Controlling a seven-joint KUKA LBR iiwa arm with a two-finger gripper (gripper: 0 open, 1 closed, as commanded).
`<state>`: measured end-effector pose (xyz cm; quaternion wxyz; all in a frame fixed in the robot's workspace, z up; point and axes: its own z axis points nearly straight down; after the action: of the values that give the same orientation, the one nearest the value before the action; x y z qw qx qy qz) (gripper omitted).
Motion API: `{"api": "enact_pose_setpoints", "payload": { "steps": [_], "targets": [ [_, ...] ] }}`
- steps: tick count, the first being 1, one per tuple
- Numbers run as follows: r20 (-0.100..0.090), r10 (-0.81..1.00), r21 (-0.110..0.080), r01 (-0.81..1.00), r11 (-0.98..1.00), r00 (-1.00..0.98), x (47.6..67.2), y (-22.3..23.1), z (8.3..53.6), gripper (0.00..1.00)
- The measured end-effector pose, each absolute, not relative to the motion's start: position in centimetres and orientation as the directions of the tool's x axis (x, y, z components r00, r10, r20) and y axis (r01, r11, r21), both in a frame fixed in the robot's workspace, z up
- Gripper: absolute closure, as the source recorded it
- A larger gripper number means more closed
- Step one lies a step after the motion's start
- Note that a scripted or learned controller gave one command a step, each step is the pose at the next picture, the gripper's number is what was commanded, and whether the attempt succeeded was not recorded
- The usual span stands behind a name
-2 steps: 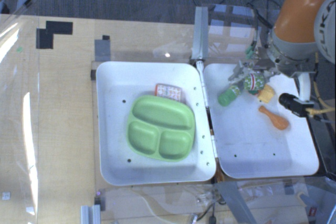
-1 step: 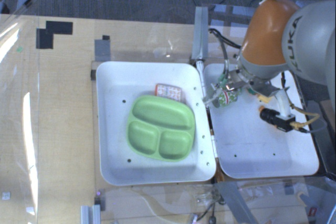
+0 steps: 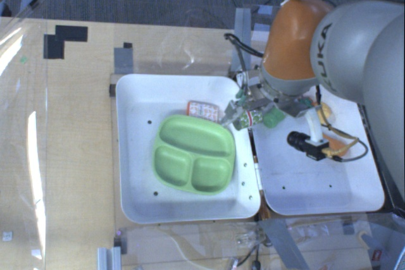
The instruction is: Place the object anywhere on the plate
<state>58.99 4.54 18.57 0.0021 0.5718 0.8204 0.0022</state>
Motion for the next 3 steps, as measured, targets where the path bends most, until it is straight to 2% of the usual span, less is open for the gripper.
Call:
{"api": "enact_pose_setpoints", "payload": {
  "steps": [1,3],
  "targets": [
    [-0.001,0.939,0.006,0.938,0.345,-0.345,59.0,4.49,18.57,0.0],
    [-0.001,0.939,0.006,0.938,0.345,-0.345,59.0,4.49,18.57,0.0]
  ]
}}
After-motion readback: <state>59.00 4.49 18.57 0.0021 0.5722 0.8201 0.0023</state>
